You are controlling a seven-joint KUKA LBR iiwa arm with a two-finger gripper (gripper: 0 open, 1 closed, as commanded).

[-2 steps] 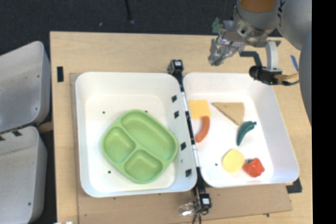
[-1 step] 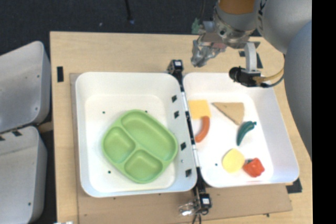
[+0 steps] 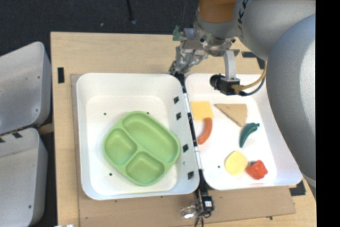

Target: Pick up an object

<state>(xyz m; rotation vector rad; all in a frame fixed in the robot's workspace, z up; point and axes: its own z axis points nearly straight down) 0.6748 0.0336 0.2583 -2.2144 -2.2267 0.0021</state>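
Note:
My gripper (image 3: 180, 65) hangs below the orange wrist band, over the back end of the wall between the two bins. The right bin (image 3: 276, 167) holds a yellow square block (image 3: 202, 110), a curved orange sausage (image 3: 205, 131), a tan wedge (image 3: 232, 112), a dark green pepper (image 3: 247, 133), a yellow lemon-like piece (image 3: 236, 162) and a red piece (image 3: 257, 169). The yellow block is the nearest of them, a little in front of the gripper and to its right. I see nothing in the gripper.
A green divided plate (image 3: 141, 148) lies in the left bin (image 3: 85, 114). Black clips run along the wall between the bins (image 3: 187, 130). The arm's grey body covers the right side of the bench. A cable and black connector (image 3: 223, 83) hang over the right bin's back.

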